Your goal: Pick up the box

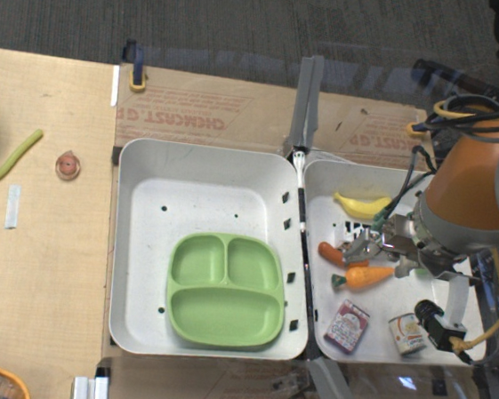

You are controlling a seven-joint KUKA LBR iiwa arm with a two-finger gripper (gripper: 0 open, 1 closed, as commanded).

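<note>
Camera view looks down on two white bins set side by side, with the arm (479, 189) reaching in from the right over the right bin (324, 171). Its gripper (365, 245) hangs low among the toys in the middle of that bin, and whether it is wide or narrow cannot be told from here; nothing can be seen held in it.

The box (347, 327), small with a pink-red face, lies near the front edge of the right bin, left of the can (407, 334) and apart from the gripper.

Risks, as I judge them: the gripper sits right by the carrot (369, 276) and the red pepper (331, 253), not over the box, so a close here would likely catch the wrong toy or nothing. Moving nearer could shove the carrot into the box and turn it. The box lies close to the bin's front wall, which may block one side of the grasp or let it slide away.

Count: two bins; in the right one, one box, one can, one carrot, one red pepper, one banana (362, 204). In the left bin (130, 225), one green plate (226, 290) with three compartments.
</note>
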